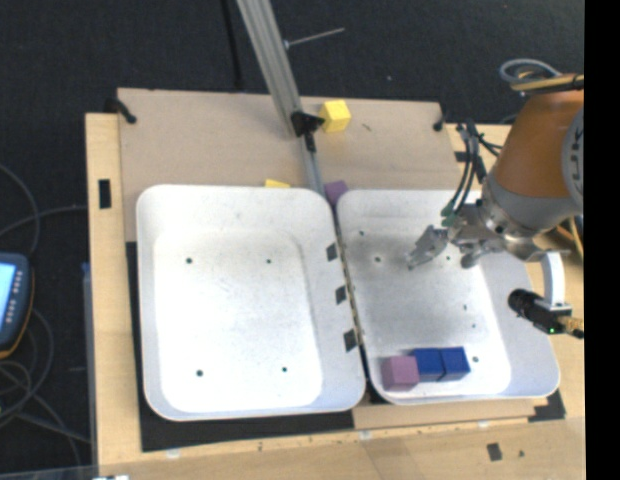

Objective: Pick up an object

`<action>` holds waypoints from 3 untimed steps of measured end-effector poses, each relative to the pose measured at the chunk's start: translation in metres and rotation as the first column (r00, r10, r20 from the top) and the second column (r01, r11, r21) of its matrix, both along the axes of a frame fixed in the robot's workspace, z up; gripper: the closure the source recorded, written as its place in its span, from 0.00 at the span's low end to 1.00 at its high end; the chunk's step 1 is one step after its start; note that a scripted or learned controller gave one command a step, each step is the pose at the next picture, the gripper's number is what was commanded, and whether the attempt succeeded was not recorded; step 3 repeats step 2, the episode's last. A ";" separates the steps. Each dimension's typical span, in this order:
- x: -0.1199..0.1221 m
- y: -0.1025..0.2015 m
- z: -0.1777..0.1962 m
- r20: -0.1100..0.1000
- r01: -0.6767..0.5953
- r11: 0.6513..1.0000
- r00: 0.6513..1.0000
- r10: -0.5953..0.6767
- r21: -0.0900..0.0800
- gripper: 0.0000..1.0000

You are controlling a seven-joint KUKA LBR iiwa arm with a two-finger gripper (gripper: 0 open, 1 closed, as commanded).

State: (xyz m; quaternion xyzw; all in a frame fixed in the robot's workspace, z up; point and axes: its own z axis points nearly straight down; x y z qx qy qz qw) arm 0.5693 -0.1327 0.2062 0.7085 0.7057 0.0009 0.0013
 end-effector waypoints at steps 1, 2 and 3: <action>-0.084 -0.063 -0.048 -0.009 0.005 1.000 1.000 -0.005 -0.002 0.00; -0.084 -0.081 0.058 0.008 -0.002 1.000 1.000 0.002 -0.006 0.00; -0.084 -0.081 0.058 0.008 -0.002 1.000 1.000 0.002 -0.006 0.00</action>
